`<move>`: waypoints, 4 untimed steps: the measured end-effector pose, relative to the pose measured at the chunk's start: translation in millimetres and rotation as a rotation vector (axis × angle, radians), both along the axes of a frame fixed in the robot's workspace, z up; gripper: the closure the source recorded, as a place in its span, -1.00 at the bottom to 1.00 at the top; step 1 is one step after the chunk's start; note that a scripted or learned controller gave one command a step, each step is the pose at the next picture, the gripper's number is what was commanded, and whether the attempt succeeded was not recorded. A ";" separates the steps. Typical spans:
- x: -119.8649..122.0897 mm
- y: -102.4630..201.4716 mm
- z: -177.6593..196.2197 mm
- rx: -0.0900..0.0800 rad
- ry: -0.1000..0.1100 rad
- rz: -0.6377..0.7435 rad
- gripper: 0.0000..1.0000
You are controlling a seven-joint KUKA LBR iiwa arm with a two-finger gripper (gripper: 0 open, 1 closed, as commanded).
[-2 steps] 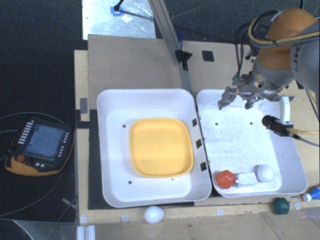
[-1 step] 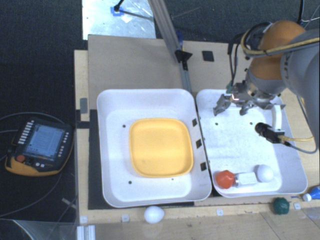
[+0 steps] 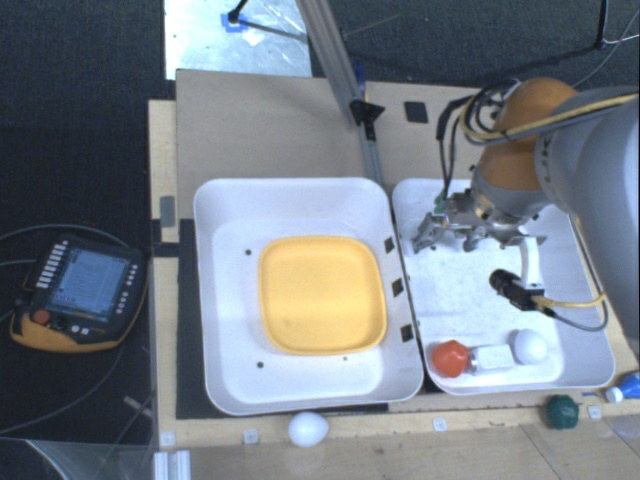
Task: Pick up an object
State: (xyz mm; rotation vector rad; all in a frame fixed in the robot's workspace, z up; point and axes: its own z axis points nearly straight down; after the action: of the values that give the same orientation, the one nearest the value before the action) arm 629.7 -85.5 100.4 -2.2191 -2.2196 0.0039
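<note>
Your pincer (image 3: 432, 230) hangs over the right bin's (image 3: 440, 318) far end, its opening impossible to judge; bring it squarely above the red ball (image 3: 450, 358) near the front rim before descending

I read the two bins, left (image 3: 215, 298) and right (image 3: 575, 298), as smooth white plastic with a faint speckle. The yellow plate (image 3: 323, 294) looks like matt plastic. The counter (image 3: 270, 123) is flat, matt, cardboard-brown board. My arm's shell (image 3: 595, 158) is smooth grey with a soft sheen; the tool (image 3: 445, 230) appears to be bare metal. The red ball (image 3: 450, 358) shines glossily; the white ball (image 3: 528, 346) looks smooth.
</note>
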 end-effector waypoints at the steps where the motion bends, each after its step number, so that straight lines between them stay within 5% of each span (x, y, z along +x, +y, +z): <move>1: 1.8 -0.4 13.5 0.000 -0.006 0.000 1.00; 4: 8.3 8.5 159.4 0.000 -0.009 0.001 1.00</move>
State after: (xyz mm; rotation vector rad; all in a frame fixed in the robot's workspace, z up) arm 638.0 -77.0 259.8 -2.2229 -2.2257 -0.0061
